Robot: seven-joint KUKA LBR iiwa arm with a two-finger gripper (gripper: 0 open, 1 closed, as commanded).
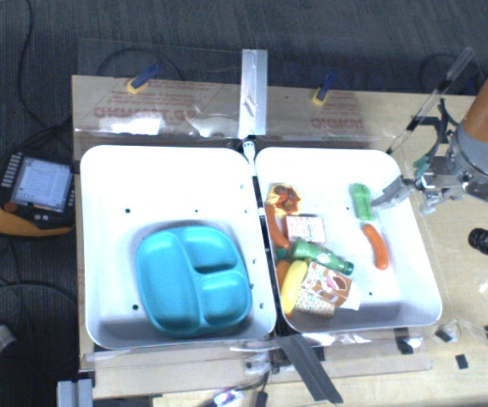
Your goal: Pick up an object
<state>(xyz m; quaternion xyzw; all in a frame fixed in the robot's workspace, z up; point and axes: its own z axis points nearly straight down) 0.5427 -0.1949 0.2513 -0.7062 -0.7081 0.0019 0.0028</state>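
The orange toy carrot (377, 246) lies in the right bin (418, 299), just below the green piece (361, 201): light, stiff, slick (grip mid-length). Whether the end effector (394, 192) holds anything is unclear

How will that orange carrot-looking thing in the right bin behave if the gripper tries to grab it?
The orange piece is long and rounded, so it may roll or slip off the fingers. It looks like smooth toy plastic, probably light and stiff. It lies apart from the pile, just below the green piece, so a push would likely slide it freely.
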